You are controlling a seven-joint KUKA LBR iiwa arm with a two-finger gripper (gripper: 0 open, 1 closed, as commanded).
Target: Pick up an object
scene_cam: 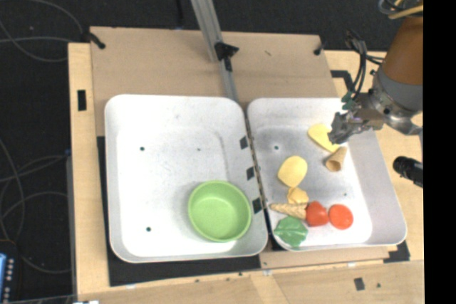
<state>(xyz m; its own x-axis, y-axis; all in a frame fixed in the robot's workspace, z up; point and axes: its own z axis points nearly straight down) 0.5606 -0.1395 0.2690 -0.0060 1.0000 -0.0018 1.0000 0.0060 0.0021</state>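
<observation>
- The gripper (344, 123) is low over the far right part of the right bin (377, 224), right at the right edge of a flat yellow piece (320, 136).
- Whether that yellow piece is actually caught cannot be told from this view; the tip of the tool is a dark blur and its state cannot be made out.
- Just nearer than the gripper, a small tan cone (335, 159) lies tilted on the bin floor, close beside the yellow piece.
- Toward the middle of the right bin rests a rounded pale yellow object (292, 171), with a smaller yellow-orange lump (298, 195) just nearer than it.
- Along the near side of the same bin, a tan stick-like item (287, 208) points left toward the divider, touching a red ball-like object (316, 214); a second red-orange one (340, 217) sits just right of the first.
- A green object (291, 231) lies at the near left corner of the right bin, against its rim.
- The left bin (128, 124) holds a light green bowl (219, 211) in its near right part, upright, close to the divider between the bins.
- The grey arm (399, 92), with its orange band (406, 53), comes in from the right above the bench (164, 60).
- A metal pole (203, 3) slants up from the far edge between the two bins.
</observation>
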